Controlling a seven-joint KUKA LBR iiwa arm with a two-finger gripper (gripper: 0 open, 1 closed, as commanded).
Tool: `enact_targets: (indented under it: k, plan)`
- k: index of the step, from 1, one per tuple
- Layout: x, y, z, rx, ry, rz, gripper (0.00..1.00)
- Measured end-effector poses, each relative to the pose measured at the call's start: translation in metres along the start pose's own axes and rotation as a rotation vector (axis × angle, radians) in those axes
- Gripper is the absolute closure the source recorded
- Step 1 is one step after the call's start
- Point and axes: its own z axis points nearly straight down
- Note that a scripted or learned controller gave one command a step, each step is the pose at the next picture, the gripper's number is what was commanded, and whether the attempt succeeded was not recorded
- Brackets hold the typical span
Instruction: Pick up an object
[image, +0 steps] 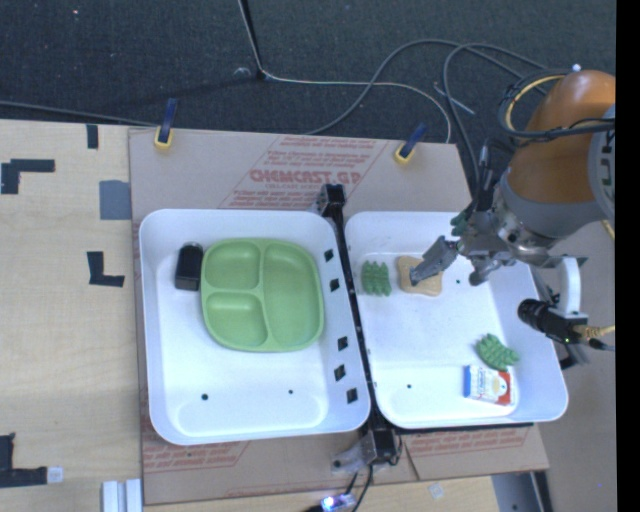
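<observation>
My gripper (456, 267) hangs over the back of the right bin (440, 400), and its two dark fingers stand apart, open, with nothing between them. The left finger (432, 262) overlaps a small tan object (425, 284) lying on the bin floor. Just left of that lies a small green ridged piece (376, 278). Toward the bin's front right are a green leafy toy (496, 350) and a red, white and blue packet (489, 384).
The left bin (240, 410) holds a green divided plate (263, 295) with a small black object (188, 266) at its left side. A black divider (345, 320) runs between the bins. Cables trail behind the arm (560, 150).
</observation>
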Motion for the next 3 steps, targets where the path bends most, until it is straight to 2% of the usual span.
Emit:
enact_targets:
  k: [1,3]
  plan:
    - [0.000,0.002,-0.005,-0.010,-0.001,-0.002,0.00]
    - [-0.005,-0.003,0.086,-0.005,-0.002,-0.001,0.00]
